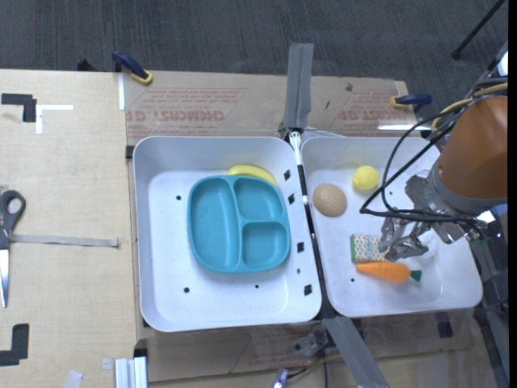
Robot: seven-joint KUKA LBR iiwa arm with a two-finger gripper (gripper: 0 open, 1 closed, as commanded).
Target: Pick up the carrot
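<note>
The carrot (386,272) lies on its side on the floor of the right bin (452,297), near the front wall, its orange tip pointing left and its green stub pointing right. The gripper (401,245) hangs just above it, and I cannot tell how its jaws stand, nor whether they touch the carrot. Just left of the gripper a small sponge-like pad (363,246) with a green edge sits beside the carrot's tip. Farther back in the same bin rest a brown egg-shaped thing (329,200) and a yellow ball (365,177), near each other but apart. The grey arm with its orange band (478,152) comes in from the right, trailing black cables. In the left bin (161,281) a blue divided tray (239,222) lies flat, with a yellow thing (252,170) showing behind its far edge. A pair of scissors (8,217) lies on the bench at far left.
</note>
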